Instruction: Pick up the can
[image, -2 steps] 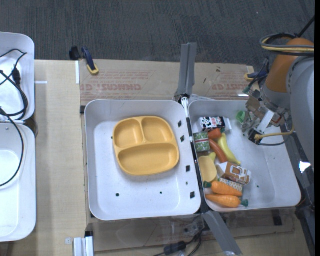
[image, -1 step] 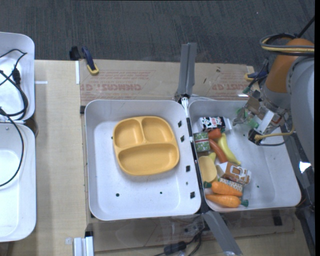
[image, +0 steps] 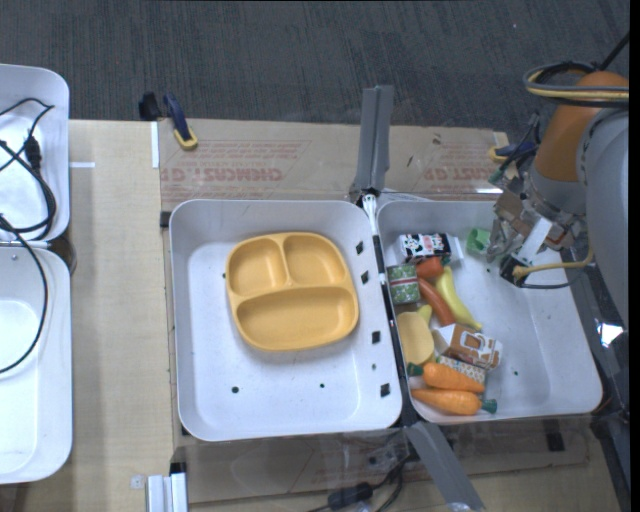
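The can (image: 403, 285) is small and green with a pale label. It lies by the left wall of the right bin (image: 545, 345), among toy foods. My gripper (image: 508, 252) hangs over the back right part of that bin, roughly a hand's width right of the can and apart from it. A small green item (image: 479, 240) lies just left of the gripper. The grey arm with its orange band (image: 572, 130) comes in from the upper right.
Around the can lie a black-and-white carton (image: 424, 246), a red-orange carrot (image: 434, 292), a banana (image: 455, 300), a yellow wedge (image: 417, 340), a brown box (image: 470, 347) and two carrots (image: 450, 378). The left bin (image: 200, 330) holds a yellow divided plate (image: 291, 290).
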